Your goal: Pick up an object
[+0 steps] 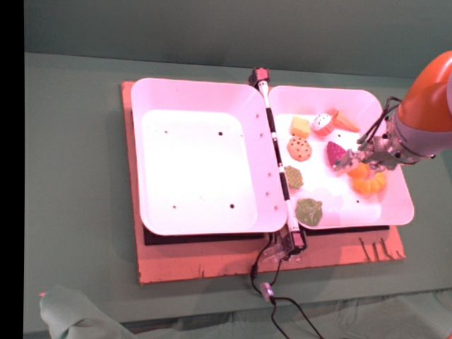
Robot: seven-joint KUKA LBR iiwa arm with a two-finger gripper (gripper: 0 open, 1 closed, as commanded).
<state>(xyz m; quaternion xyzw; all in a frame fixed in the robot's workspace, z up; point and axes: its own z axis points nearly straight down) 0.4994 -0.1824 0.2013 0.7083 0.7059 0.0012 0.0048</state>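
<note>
Claw (359, 162) hung low over the right bin (395, 214), its tip between a dark pink strawberry-like piece (335, 152) on its left and an orange pumpkin-like piece (369, 181) just below it; whether it was wide or narrow could not be told from above, and nothing was seen held.

Going left to right, the left bin (152, 94) came first, then a black-and-white bar (275, 143) along the seam. Past it in the right bin lay a brown spotted cookie (299, 148), a green waffled piece (293, 176), a green leafy piece (308, 211), a yellow block (300, 126), a white-and-red slice (323, 123) and an orange carrot (345, 121).

The pumpkin looked the likeliest target, lying nearest the claw on the right bin's right side. It seemed a light, stiff toy, probably smooth and rounded, so it could slip; taking it across its widest part seemed safest.
</note>
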